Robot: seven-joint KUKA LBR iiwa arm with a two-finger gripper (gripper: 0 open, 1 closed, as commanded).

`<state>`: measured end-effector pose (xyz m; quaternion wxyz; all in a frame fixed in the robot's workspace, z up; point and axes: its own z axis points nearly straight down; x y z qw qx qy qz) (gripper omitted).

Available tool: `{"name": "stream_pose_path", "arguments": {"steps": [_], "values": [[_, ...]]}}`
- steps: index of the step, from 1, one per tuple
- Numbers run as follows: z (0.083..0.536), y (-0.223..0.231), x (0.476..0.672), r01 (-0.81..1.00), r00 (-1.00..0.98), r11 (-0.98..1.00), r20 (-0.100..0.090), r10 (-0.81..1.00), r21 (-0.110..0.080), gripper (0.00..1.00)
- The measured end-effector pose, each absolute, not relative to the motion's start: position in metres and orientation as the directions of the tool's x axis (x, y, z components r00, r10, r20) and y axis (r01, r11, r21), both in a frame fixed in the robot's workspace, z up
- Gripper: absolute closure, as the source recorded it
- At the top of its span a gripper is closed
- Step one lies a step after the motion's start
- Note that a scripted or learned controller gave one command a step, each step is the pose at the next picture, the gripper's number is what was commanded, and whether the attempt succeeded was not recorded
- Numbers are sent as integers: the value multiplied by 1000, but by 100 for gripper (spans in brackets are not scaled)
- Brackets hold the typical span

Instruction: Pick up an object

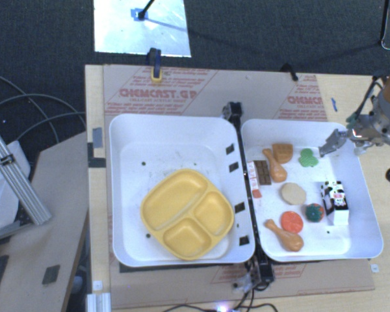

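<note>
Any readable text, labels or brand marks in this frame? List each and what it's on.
"CHEMCAST GP": red print on the board under the bins, left of centre; the last letters are blurry.
"CHEMCAST": same red print, slanted, on the board at right; the rest is cut off by the right bin.
Brown bar in the right bin: marks too small to read.
Black-and-white toy: pattern only, nothing legible.

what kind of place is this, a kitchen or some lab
Most likely a robot test lab, not a kitchen: two white bins sit on a cardboard-topped bench, the food such as the drumstick looks like toys, and a robot pincer reaches in.
</note>
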<state>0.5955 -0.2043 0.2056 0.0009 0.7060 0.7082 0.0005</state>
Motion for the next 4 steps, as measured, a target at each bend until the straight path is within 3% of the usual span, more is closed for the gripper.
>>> {"name": "stream_pose_path", "arguments": {"steps": [1,2,3,4], "values": [[117,-195,485,1000,2,-2,-1,1000,1,0],[104,-190,564,999,-2,3,-17,1000,38,0],[102,-201,536,999,-3,3,-20,1000,32,0],[85,-208,486,1000,2,-2,-2,1000,1,0]]}}
